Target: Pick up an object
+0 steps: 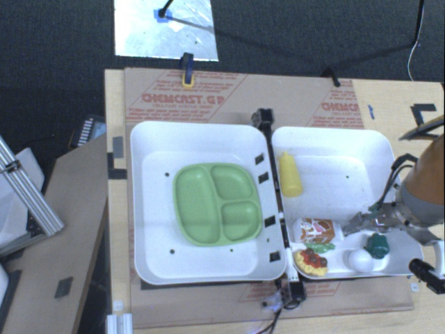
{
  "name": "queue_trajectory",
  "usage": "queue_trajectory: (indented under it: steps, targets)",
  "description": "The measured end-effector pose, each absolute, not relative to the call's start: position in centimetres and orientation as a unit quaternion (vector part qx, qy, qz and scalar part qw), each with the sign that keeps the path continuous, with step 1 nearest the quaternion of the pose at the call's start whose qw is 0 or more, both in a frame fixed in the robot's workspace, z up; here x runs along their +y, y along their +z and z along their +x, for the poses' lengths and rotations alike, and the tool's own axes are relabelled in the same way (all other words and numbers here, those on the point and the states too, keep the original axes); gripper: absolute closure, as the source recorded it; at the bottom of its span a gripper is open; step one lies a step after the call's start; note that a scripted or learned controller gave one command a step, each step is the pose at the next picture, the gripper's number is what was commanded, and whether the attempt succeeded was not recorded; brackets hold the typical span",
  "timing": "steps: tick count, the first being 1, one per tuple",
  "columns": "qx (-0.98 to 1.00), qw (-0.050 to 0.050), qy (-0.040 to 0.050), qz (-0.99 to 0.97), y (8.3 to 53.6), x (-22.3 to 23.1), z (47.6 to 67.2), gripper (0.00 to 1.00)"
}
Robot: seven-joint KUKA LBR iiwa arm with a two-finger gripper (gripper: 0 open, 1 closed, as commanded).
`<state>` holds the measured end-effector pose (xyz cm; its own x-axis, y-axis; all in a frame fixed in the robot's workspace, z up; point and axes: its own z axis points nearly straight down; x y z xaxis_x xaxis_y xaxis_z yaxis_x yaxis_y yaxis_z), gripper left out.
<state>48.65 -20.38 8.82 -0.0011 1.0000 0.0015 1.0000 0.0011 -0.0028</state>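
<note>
Arm [422, 186] low over right bin [334, 141] — near teal object [377, 244]

"CHEMCAST GP", prob., on bench sheet [182, 97]

two white bins [201, 134], one green plate [215, 204], five small items [290, 175]
</note>
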Motion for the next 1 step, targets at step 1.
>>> queue_trajectory:
  steps: [1]
  targets:
    - [-0.707, -0.002, -0.0004, -0.707, 10.18, -20.49, 48.82, 1.0]
